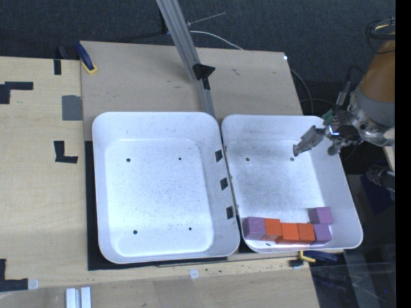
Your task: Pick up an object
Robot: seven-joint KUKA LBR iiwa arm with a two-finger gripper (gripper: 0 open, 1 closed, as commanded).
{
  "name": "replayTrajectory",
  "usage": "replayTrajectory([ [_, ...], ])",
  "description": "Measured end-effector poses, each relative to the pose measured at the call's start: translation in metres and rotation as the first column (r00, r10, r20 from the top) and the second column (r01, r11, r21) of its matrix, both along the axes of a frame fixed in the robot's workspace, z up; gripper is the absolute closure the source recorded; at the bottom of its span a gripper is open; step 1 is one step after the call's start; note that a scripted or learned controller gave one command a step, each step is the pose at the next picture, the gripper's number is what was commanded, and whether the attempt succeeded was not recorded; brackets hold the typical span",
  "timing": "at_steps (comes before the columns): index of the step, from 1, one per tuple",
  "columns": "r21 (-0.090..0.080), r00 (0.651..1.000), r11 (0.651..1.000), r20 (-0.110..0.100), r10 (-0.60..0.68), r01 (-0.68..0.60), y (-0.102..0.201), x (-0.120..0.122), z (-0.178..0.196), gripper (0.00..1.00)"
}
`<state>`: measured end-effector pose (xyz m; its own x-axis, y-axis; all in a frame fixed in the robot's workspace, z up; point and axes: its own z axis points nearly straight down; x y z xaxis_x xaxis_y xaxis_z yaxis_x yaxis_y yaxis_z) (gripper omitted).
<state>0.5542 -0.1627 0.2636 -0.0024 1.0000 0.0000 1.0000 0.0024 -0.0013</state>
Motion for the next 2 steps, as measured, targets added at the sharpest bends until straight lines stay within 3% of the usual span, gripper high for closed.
replayTrajectory([
  [1,0.003,1.000,1.000,-0.009,0.001,-0.001,0.053,-0.008,-0.121,0.00],
  [2,0.003,1.000,1.000,0.005,0.006,-0.006,0.120,0.014,-0.069,0.00],
])
